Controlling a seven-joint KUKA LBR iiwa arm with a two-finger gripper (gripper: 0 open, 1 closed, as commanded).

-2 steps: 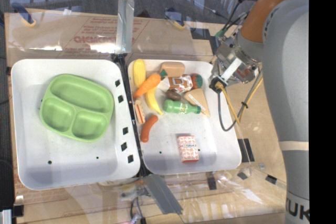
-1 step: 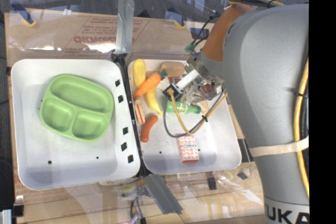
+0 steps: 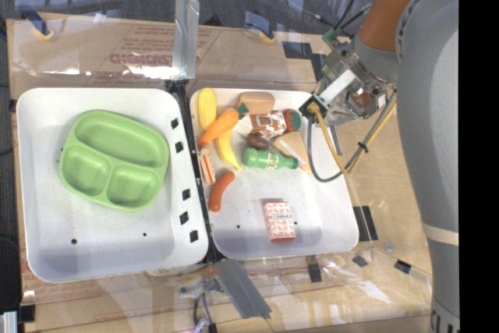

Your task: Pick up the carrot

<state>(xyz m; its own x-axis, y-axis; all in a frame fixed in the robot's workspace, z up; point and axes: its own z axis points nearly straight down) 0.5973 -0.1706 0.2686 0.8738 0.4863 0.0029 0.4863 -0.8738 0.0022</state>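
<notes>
One carrot (image 3: 219,126) beside banana (image 3: 228,152) | gripper (image 3: 318,107) right of carrot, fingers' state unclear | approach along its length

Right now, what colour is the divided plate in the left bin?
Light green, the divided plate shows clearly in the camera view, against the white left bin.

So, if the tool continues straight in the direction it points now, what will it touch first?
The tool sits at the right bin's upper right rim, pointing left and down. Probably it would first meet the brown-and-white bottle lying just beside it, not the carrot, which lies farther left. Height is unclear here.
</notes>
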